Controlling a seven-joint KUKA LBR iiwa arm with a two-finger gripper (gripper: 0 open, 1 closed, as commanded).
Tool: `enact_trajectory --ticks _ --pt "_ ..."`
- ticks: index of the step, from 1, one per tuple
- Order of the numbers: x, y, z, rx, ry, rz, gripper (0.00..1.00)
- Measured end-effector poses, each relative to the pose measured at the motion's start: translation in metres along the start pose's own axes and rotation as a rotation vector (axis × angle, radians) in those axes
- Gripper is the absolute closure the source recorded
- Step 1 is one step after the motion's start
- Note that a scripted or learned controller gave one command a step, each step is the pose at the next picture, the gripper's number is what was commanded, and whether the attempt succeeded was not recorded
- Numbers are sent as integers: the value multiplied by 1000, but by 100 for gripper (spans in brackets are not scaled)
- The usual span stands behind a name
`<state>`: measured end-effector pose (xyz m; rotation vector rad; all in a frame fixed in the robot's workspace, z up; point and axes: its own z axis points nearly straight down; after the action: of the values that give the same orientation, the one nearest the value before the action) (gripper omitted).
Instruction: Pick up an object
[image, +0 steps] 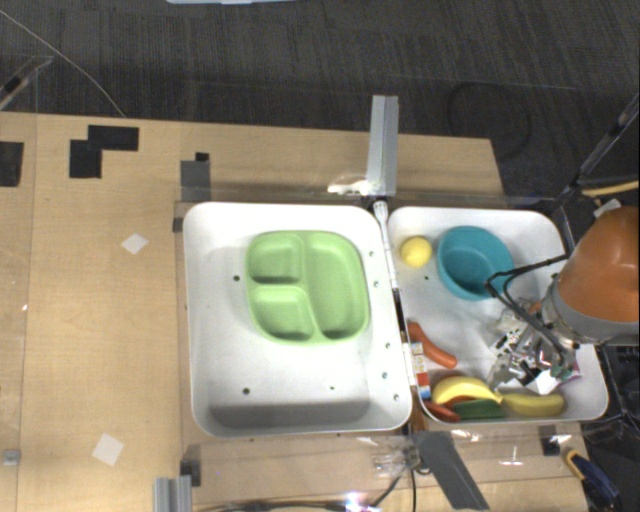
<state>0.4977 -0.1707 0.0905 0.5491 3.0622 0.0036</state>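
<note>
I reach in from the right, my orange wrist band above the right-hand shallow white bin (592, 400). My gripper (527, 357) hangs low over that bin's right part, in a tangle of metal and cables, and I cannot tell how it is set or whether it has hold of anything.

The right-hand bin holds all the loose things I might pick up. At its far end a round teal plastic bowl (472, 260) sits upright, and a small yellow ball (415, 250) lies just beside it on the left, close to the wall between the two bins. Along that same wall, further toward the near end, lies a slim orange-red carrot-shaped toy (430, 346). At the near end there is a cluster of toy food: a yellow banana-like piece (460, 388) with a red piece (447, 400) under it and a green piece (481, 409) against its near side. A second yellow banana-shaped toy (532, 404) lies to the right of the cluster, just below my gripper.

The left-hand shallow white bin (220, 330) holds one thing, a light green plastic tray with three compartments (304, 285), lying flat near the middle, a little toward the far side.

Both bins stand side by side on the light wooden bench (90, 330).
</note>
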Motion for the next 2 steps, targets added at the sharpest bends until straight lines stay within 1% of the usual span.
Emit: enact_trajectory --ticks 1,2 --pt "-3 -1 -12 2 -5 -2 100" --pt "-2 -1 -11 2 -4 -2 0"
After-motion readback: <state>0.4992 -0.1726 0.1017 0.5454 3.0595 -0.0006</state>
